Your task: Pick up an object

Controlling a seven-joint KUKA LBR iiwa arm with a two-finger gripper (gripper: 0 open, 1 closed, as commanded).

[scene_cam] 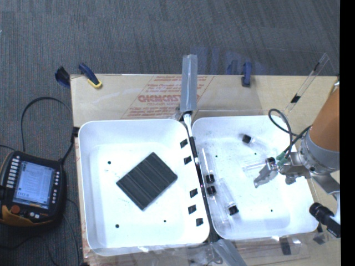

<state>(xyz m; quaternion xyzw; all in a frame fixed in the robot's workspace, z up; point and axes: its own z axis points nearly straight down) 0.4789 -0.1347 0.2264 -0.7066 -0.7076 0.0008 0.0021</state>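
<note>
In the left bin a dark grey ribbed square pad lies flat, turned like a diamond. The right bin holds several clear tubes with black caps: one small tube near the back, two long tubes along the left wall, and one tube toward the front. My gripper hangs low over the middle right of the right bin. A faint clear piece lies just to its left; whether they touch is unclear.
Black clips line the divider between the bins. A grey upright post stands behind the bins. A teach pendant sits on the floor at the left. Blue clamps grip the board's back edge. A black cable loops near the wrist.
</note>
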